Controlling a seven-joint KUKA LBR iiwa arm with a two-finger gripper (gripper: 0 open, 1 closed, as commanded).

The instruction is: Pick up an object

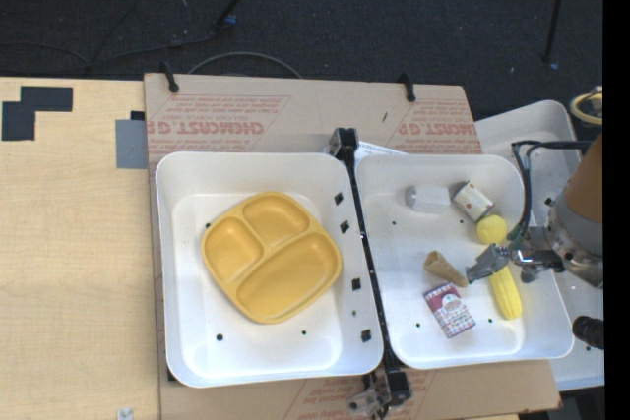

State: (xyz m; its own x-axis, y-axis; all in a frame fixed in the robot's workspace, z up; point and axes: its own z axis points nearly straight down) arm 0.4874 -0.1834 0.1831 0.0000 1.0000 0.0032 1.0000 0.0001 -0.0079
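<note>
The right bin (409,334) holds several small objects. A yellow corn cob (507,295) lies near the bin's right side, with a yellow lemon (491,229) just above it. A brown cone (444,267) and a red-and-white packet (449,310) lie in the middle. Toward the back are a pale grey cylinder (427,199) and a small white-and-brown piece (472,200). My gripper (504,267) reaches in from the right and stands open low over the top end of the corn cob, between the lemon and the cone. One dark finger (482,267) points toward the cone.
The left bin (187,330) holds a yellow divided plate (272,256). A black divider (359,251) runs between the bins. Cardboard lies under both bins, and a wooden bench top (69,261) extends to the left.
</note>
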